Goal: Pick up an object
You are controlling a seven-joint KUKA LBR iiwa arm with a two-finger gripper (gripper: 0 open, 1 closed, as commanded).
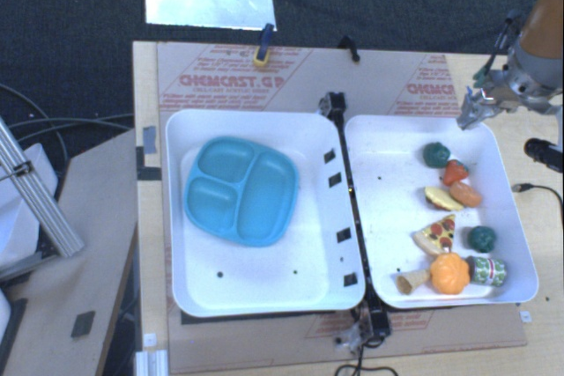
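Nearest my camera, along the right bin's (pixel 511 198) front edge, I see a cone (pixel 411 281), an orange (pixel 449 274) and a small can (pixel 486 270) in a row. Just behind them lie a pizza slice (pixel 436 235) and a dark green ball (pixel 481 238). Farther back are a yellow wedge (pixel 439 199), a carrot-like piece (pixel 459 181) and another green piece (pixel 435 155). A blue divided plate (pixel 240 189) sits in the left bin (pixel 264 295). Both bins rest on the table (pixel 229 79). My gripper (pixel 471 115) hangs over the right bin's back right corner, touching no object; I cannot tell whether it is apart or together.
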